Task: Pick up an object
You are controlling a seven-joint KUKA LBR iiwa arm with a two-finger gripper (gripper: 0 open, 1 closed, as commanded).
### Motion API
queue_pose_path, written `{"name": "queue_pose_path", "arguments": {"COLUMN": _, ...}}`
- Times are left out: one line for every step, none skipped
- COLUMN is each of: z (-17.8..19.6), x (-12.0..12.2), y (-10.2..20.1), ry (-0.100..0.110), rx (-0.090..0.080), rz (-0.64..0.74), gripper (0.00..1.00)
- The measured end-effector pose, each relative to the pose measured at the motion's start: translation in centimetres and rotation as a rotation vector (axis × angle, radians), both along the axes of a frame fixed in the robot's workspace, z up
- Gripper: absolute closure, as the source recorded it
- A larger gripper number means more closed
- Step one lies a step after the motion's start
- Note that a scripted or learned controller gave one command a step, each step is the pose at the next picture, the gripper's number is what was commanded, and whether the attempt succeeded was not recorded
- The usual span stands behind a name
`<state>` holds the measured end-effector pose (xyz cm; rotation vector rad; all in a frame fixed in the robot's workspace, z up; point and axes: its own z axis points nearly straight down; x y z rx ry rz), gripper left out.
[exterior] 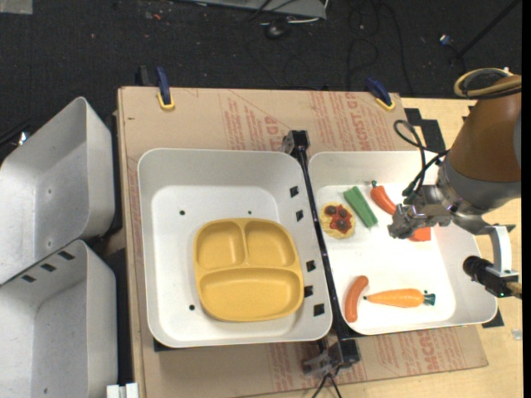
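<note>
The gripper (404, 225) hung low near the right bin's (473, 305) far right edge over a small orange piece (421, 235), grip unreadable, nothing visibly lifted yet.

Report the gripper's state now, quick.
Gripper: low in the right bin, over an orange-red item; open or closed cannot be told.

Even overhead light, bright white bins (166, 305), soft shadows, dark floor, edges perhaps slightly blurred
</note>
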<state>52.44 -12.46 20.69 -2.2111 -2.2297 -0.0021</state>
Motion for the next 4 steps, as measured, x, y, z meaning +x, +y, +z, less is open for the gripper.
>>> {"name": "queue_pose_path", "arguments": {"z": 1.5, "x": 1.0, "y": 5.2, "ry": -0.003, "rx": -0.001, "rz": 0.0, "gripper": 1.0}}
{"name": "queue_pose_path", "arguments": {"z": 2.7, "x": 1.7, "y": 10.3, "ry": -0.002, "rx": -0.001, "rz": -0.001, "gripper": 1.0}}
{"name": "queue_pose_path", "arguments": {"z": 3.1, "x": 2.8, "y": 14.8, "ry": -0.001, "rx": -0.001, "rz": -0.001, "gripper": 1.0}}
{"name": "queue_pose_path", "arguments": {"z": 3.8, "x": 3.2, "y": 20.1, "ry": -0.001, "rx": 0.0, "rz": -0.001, "gripper": 1.0}}
